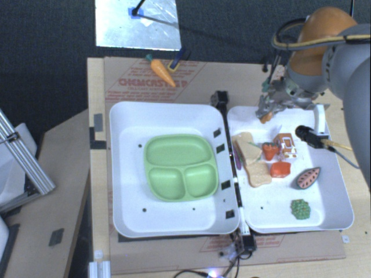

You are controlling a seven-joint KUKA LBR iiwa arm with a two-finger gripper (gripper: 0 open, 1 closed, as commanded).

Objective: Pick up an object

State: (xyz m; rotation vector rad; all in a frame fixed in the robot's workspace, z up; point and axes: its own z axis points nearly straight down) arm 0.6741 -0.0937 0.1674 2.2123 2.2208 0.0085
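Note:
My gripper (266, 113) hangs over the far left corner of the right bin (339, 213), low near its floor. A small brownish bit shows at its tip, and I cannot make out what it is. In front of it lie a beige bread-like piece (253, 162), a red tomato (270, 151), an orange-and-white box (285, 145), a red chunk (280, 169), a pink and dark oval piece (308, 178) and a green broccoli (300, 208). A thin purple item (237, 155) lies along the bin's left wall.
The left bin (124, 155) holds a green divided plate (179, 167). An orange carrot (162, 72) lies on the cardboard behind the bins, below a shiny metal sheet (137, 16). The arm's grey link and orange band fill the upper right.

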